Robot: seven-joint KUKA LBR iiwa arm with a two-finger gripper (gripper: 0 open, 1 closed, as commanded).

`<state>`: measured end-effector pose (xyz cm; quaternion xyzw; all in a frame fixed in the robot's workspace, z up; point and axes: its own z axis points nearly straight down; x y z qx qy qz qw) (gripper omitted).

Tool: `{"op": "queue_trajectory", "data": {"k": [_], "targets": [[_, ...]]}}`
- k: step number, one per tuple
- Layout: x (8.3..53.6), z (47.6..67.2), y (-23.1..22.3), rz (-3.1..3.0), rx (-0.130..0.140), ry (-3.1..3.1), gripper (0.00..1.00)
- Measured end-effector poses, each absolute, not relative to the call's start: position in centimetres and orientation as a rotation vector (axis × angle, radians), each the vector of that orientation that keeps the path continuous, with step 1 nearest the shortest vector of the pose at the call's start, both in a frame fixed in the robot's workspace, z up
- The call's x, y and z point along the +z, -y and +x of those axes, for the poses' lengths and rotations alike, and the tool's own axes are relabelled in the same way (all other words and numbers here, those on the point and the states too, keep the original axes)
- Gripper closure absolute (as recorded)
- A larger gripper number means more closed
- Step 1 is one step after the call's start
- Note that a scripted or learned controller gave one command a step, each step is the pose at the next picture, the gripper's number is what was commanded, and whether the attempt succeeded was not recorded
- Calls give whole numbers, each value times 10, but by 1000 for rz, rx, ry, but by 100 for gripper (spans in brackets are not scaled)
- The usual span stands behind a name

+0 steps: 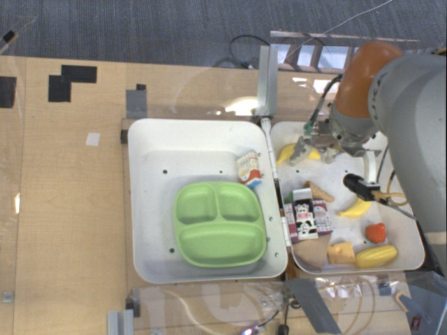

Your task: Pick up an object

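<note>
The tool (312, 147) sits low over the far left corner of the right bin (417, 255); whether it is wide, narrow or holding anything cannot be told from this slant. Directly beneath and just to its left lies a small yellow piece (286, 152), the likeliest target, touching or nearly touching the tool. Its long axis seems to run toward the bin's corner. The other things, among them a banana (355, 209), lie nearer the camera, well apart.

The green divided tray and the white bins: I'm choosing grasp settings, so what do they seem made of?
Green divided tray: probably moulded plastic, matte, with rounded compartment edges and even colour. White bins: likely plastic too, smooth, slightly glossy, with soft highlights on the curved walls. Neither is certain from looks alone.
</note>
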<state>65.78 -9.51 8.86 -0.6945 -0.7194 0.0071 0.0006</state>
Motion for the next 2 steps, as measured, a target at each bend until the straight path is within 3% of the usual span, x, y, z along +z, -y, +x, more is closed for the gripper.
{"op": "queue_trajectory", "data": {"k": [1,2], "targets": [[90,598,127,-2208,-10,2248,0],[105,584,139,-2115,-6,2328,0]]}}
